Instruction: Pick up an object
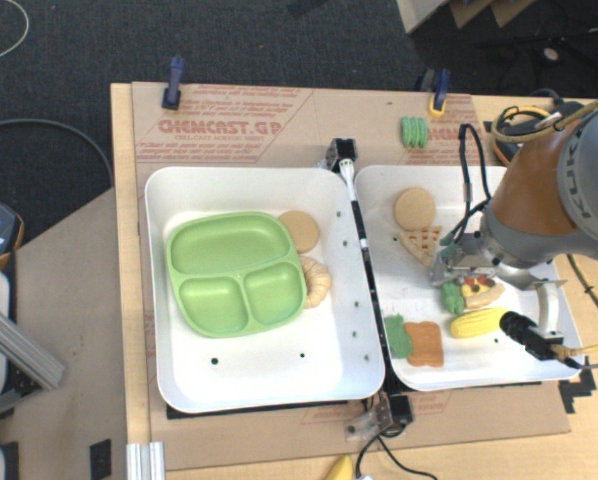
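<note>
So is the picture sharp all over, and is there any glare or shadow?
Camera view: mostly sharp, evenly lit; the glossy white left bin shows soft sheen, no harsh glare; the green three-compartment plastic tray casts a faint shadow; the grey arm's hand looks slightly blurred.

the green tray (237,273) crowds the left bin (179,368); bare floor lies below it, food just right of it.

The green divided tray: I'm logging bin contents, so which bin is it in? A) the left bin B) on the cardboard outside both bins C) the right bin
A: the green divided tray lies inside the left bin, with a round tan cookie at its upper right corner.
</note>
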### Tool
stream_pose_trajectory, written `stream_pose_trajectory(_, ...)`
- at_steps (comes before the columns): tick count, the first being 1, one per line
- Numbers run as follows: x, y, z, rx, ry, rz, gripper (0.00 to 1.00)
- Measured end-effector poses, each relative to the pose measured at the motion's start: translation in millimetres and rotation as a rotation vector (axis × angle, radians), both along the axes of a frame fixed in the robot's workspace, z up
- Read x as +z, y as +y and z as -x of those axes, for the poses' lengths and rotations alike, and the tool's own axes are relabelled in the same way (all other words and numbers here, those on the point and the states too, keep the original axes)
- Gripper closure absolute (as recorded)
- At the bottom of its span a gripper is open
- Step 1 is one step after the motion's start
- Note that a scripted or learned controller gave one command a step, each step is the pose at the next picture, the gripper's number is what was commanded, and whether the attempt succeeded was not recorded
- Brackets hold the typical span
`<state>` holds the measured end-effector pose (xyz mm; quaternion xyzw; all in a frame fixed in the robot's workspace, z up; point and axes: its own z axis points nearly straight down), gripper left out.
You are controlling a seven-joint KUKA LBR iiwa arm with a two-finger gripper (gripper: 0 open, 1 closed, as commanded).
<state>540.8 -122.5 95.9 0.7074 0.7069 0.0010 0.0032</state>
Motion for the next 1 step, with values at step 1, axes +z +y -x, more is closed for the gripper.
stream_pose_trajectory(1, 10.3, 0.1, -0.6, 0.000, -0.003, 0.001, 1.00)
